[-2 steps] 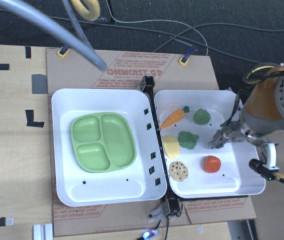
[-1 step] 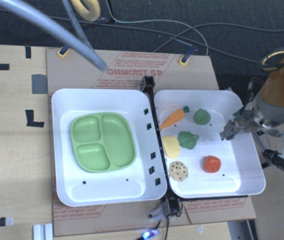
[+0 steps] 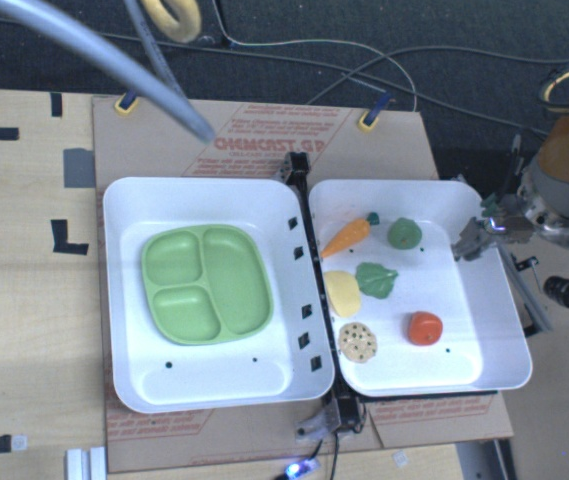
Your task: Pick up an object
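Observation:
The right bin (image 3: 484, 298) holds several toy foods: an orange carrot (image 3: 346, 236), a round green vegetable (image 3: 404, 233), a leafy green piece (image 3: 376, 279), a pale yellow piece (image 3: 342, 293), a speckled cookie (image 3: 358, 343) and a red tomato (image 3: 424, 328). My gripper (image 3: 474, 238) hangs at the bin's upper right rim, to the right of the round green vegetable and apart from it. Nothing shows between its fingers.
The left bin (image 3: 124, 268) holds a green divided plate (image 3: 206, 283). A black divider (image 3: 309, 268) joins the two bins. Cables run across the dark floor behind the bench. A grey pole (image 3: 94, 43) slants across the upper left.

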You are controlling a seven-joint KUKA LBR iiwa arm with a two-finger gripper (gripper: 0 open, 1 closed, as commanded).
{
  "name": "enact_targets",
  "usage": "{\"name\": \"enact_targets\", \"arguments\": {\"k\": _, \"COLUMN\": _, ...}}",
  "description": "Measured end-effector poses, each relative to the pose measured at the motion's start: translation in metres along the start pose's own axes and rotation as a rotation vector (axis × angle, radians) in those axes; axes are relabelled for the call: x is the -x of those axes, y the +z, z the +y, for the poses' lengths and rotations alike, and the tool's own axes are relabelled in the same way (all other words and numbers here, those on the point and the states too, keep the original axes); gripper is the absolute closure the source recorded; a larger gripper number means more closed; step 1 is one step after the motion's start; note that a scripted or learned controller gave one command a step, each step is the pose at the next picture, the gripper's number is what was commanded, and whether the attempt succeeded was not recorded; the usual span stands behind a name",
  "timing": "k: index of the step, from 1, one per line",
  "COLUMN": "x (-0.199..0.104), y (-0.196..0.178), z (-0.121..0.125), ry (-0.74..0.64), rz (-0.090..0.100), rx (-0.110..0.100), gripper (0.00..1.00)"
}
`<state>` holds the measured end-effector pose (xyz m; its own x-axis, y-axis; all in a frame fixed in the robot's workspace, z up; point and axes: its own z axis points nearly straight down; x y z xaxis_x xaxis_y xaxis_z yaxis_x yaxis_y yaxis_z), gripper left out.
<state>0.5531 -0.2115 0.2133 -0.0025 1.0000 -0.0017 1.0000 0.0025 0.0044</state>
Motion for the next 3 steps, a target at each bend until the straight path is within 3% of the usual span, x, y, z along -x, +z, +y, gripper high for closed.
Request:
{"name": "enact_targets", "arguments": {"k": 1, "x": -0.005, "y": -0.045, "z": 0.006, "ry": 0.000, "rz": 0.000, "rx": 0.000, "gripper": 1.00}}
{"name": "enact_targets", "arguments": {"k": 3, "x": -0.106, "y": -0.022, "z": 0.029, "ry": -0.004, "rz": 0.003, "rx": -0.006, "gripper": 1.00}}
